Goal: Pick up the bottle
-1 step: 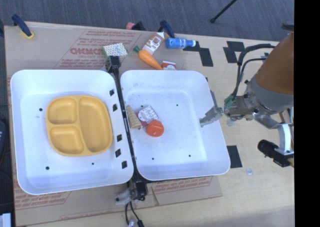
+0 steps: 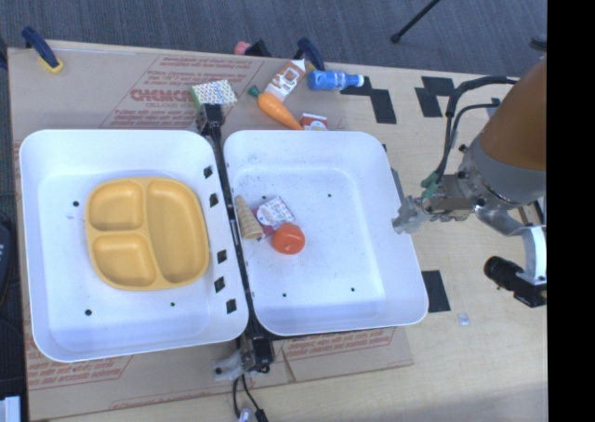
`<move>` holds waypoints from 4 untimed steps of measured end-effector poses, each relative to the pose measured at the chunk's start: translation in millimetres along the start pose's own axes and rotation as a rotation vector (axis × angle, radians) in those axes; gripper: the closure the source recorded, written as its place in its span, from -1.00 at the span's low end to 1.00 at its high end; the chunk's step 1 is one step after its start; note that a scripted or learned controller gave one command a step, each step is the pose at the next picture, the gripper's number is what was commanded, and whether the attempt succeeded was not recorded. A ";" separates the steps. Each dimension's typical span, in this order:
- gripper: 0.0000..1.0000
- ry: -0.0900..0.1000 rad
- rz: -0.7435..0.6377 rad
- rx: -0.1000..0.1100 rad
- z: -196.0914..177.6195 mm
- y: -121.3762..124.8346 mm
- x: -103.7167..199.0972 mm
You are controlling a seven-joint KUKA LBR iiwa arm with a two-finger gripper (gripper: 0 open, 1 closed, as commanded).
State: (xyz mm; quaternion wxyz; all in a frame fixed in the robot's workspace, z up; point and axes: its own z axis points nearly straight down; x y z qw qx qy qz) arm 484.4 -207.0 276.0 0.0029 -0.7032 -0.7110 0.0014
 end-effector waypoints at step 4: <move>1.00 0.000 -0.142 -0.002 106.6 -6.6 87.0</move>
